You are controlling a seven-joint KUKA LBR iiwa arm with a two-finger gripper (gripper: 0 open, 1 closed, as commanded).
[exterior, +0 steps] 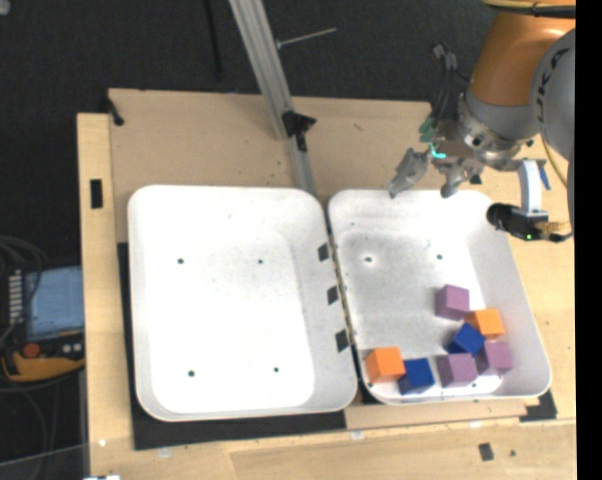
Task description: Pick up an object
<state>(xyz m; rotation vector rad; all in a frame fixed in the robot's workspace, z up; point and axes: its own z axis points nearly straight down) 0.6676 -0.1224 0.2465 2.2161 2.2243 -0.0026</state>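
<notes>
Purple, orange and blue blocks (451,343) sit untouched in the right bin's (381,278) near corner; the gripper (421,180) hovers above its far edge, jaws spread, holding nothing.

Three purple blocks (452,301), two orange blocks (385,363), seemingly two blue blocks (417,376)

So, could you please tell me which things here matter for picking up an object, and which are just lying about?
For the job:
- gripper, fingers apart, holding nothing
- right bin
- purple blocks
- orange blocks
- blue blocks

Lying about:
- left bin
- metal post
- handheld controller
</notes>
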